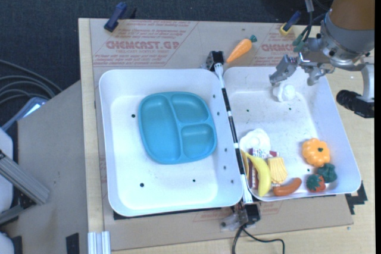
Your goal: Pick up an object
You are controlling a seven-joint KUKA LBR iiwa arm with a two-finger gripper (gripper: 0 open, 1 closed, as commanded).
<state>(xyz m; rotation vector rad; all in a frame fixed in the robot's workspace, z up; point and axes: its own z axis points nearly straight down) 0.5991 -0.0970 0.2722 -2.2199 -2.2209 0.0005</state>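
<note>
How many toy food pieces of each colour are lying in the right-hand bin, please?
White: 2, the small lump and the larger piece
Yellow: 2, the banana and the corn
Orange: 1, the pumpkin
Red-brown: 1, the sausage
Green and red: 1, the cluster
Total: 7

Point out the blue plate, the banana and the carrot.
blue plate point(161, 122), camera view, its large left compartment.
banana point(260, 175), camera view, middle of its curve.
carrot point(239, 50), camera view, its orange body.
</note>
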